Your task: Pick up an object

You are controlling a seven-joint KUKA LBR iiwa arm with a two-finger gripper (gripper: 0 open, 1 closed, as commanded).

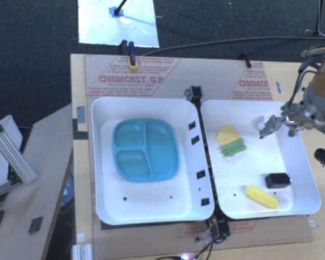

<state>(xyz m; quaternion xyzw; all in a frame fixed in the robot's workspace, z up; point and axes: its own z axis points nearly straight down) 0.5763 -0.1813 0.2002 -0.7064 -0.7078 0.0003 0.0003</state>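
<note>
The right bin (pixel 300 161) holds a yellow rounded piece (pixel 228 134) with a green pea pod (pixel 233 147) lying against its lower edge. Nearer the front lie a black block (pixel 277 180) and a yellow corn cob (pixel 261 196). My gripper (pixel 270 127) hangs over the bin's upper right part, pointing left. It is to the right of the yellow piece and apart from it, with nothing visibly in it.
A blue divided plate (pixel 146 149) lies in the left bin (pixel 105 199). A black divider with clips (pixel 201 150) runs between the two bins. A cable (pixel 227 41) crosses the back of the bench.
</note>
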